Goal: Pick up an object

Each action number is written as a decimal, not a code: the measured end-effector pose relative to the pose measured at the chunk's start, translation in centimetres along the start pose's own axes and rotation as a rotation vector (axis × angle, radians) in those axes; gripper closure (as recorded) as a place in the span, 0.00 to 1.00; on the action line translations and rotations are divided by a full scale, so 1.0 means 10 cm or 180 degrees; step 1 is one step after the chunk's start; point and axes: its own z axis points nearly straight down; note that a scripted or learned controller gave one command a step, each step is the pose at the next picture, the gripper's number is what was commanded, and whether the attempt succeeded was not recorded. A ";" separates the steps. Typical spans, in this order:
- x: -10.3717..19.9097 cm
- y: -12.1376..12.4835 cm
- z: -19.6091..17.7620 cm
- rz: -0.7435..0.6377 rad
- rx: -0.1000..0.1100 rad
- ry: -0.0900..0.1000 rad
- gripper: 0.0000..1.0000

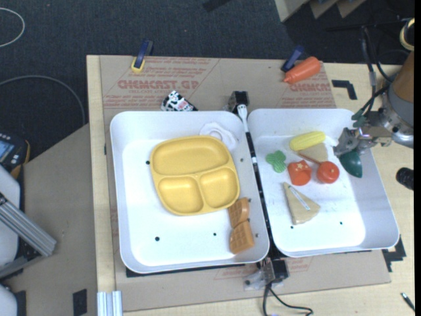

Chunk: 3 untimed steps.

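**Dark green toy at the right bin's far-right edge**

Dark green toy vegetable (353, 164), smooth and teardrop-shaped, hangs clamped between the fingers of the hand (350, 148) over the right bin (378, 232), just right of a red tomato (327, 171).

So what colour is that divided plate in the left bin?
Yellow. The divided plate shows plainly in the camera view, with three compartments.
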 end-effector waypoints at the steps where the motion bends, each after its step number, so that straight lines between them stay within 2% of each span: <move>1: 0.47 0.14 -0.05 0.0000 0.0002 0.0001 1.00; 2: 0.91 0.36 0.08 0.0003 0.0005 0.0002 1.00; 3: 1.41 0.46 0.08 0.0002 0.0004 0.0003 1.00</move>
